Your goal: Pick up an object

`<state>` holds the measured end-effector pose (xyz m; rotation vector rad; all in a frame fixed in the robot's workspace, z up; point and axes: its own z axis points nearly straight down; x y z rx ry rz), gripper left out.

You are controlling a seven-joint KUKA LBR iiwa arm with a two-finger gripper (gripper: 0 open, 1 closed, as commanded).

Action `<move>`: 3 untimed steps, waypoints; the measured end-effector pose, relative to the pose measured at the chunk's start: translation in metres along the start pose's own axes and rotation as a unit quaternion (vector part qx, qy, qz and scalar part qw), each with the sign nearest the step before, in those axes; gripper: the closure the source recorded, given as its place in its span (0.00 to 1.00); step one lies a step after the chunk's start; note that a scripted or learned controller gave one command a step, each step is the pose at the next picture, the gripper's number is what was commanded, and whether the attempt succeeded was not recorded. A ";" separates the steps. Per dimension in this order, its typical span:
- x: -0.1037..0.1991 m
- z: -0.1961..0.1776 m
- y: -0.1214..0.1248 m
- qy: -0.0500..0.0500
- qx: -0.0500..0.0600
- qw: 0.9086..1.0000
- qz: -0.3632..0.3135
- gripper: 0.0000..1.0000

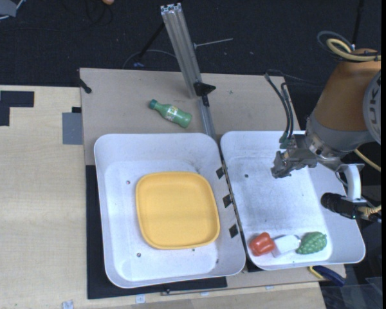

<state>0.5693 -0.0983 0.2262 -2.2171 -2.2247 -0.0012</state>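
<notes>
Right bin's [347,253] middle lies open; red toy [262,243], white block [286,244], green toy [311,243] crowd its near wall.

Two shallow white bins sitting side by side on the bench. Left bin [109,172] holding a yellow plate [177,209], lying flat near its middle. Right bin [257,153] holding three items in a row along its near edge: a red pepper [262,243], a white block [286,244] touching it, and a green bunch of grapes [311,243] just beside. Gripper [283,167] hovering over the far-right part of the right bin, well apart from those items. Green bottle [170,112] lying on its side on the bench beyond the left bin.
</notes>
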 end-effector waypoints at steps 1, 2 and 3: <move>0.056 0.008 0.017 0.000 0.000 1.000 0.000 1.00; 0.109 0.005 0.042 0.000 0.000 1.000 0.000 1.00; 0.161 0.001 0.064 0.000 0.000 1.000 0.000 1.00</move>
